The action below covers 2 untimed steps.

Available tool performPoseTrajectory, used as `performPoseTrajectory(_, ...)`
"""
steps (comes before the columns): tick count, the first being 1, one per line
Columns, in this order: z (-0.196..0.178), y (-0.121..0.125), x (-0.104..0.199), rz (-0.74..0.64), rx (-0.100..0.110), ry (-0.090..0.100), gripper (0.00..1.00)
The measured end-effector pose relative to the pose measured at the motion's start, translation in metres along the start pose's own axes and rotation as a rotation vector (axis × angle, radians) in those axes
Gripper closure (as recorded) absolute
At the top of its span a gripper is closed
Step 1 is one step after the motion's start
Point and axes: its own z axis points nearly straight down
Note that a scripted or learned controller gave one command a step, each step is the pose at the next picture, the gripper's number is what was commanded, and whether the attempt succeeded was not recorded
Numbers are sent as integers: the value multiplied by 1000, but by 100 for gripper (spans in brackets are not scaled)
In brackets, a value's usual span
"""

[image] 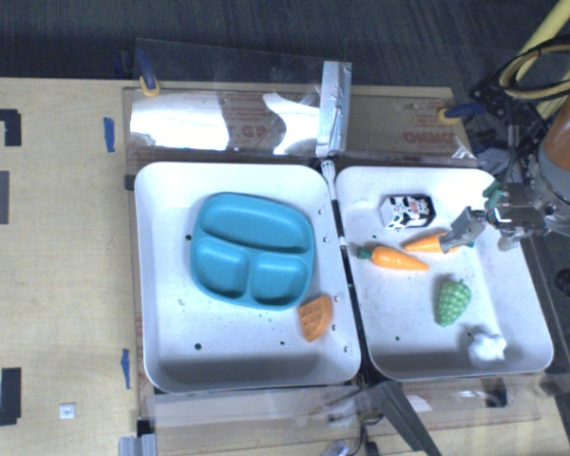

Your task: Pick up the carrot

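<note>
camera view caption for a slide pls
Gripper beside the carrot in the right bin; blue tray in the left bin.

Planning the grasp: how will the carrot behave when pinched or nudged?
The carrot looks like smooth moulded plastic, so probably stiff and light. Its round, tapered body lying flat in the right bin may roll or slip from a pinch.

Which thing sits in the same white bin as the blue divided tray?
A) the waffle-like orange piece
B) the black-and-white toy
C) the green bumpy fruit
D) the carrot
A: the waffle-like orange piece lies beside the blue divided tray in the left bin.
</note>
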Motion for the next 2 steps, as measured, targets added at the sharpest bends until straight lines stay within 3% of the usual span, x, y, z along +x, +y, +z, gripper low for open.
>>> performPoseTrajectory(1,91,46,-6,-83,5,1,0)
performPoseTrajectory(2,183,51,12,19,1,0,0)
